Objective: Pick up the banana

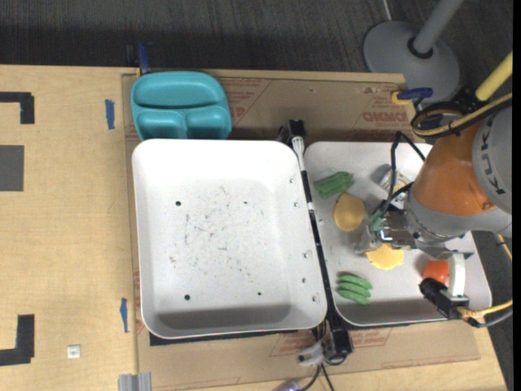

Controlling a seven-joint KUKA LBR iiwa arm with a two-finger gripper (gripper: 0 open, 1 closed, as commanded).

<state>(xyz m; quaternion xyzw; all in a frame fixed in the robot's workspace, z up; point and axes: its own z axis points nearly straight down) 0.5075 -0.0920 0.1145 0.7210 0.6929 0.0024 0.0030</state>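
Hovering in the right bin (480, 287), the tool (381, 233) sits just above the banana (385, 258); whether it grips, I cannot tell.

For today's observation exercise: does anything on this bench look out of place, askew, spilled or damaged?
Nothing looks spilled or damaged. The teal tray lies outside both bins, behind the left bin, whose floor shows faint scuff marks. The toy foods sit loosely scattered in the right bin.
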